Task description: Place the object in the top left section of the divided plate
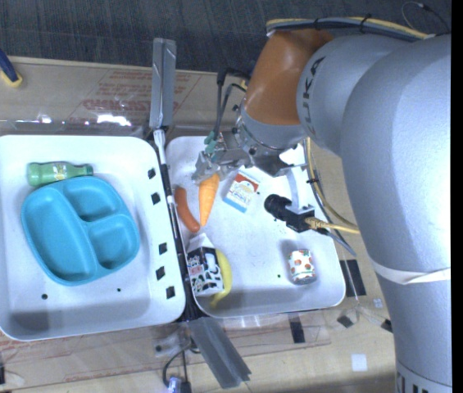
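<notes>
Two bins, grasp step underway, nothing lifted yet.
Hovering gripper over carrot in right bin; fingers' state impossible to tell. Needing secure pinch next, then carrying left to divided plate, top left section, beside green bottle.

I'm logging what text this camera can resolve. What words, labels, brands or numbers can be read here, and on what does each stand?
"KUKA": on the grey arm, just below its orange band, running sideways.
Faint red print on the bench behind the bins: too blurred to read.
Small red and white packet: label too small to read.
Black and white carton: print too blurred to read.
Small patterned cup: no readable text.
</notes>
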{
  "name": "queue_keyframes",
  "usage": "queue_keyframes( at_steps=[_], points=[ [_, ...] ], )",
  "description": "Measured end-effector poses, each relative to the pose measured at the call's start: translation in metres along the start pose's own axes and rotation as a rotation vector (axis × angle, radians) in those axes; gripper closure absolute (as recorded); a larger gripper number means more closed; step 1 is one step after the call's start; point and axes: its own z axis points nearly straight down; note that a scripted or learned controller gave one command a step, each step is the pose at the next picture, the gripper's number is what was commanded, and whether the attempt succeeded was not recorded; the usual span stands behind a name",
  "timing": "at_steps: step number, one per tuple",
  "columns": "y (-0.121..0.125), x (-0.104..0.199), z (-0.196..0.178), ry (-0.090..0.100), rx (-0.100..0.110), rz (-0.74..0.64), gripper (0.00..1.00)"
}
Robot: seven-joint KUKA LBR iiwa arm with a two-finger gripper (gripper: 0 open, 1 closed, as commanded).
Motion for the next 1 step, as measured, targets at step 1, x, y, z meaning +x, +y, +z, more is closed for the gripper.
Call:
queue_keyframes(
  at_steps=[1],
  points=[
    [0.0579, 0.0702, 0.0001, 0.001, 0.000, -0.226, 1.00]
  ],
)
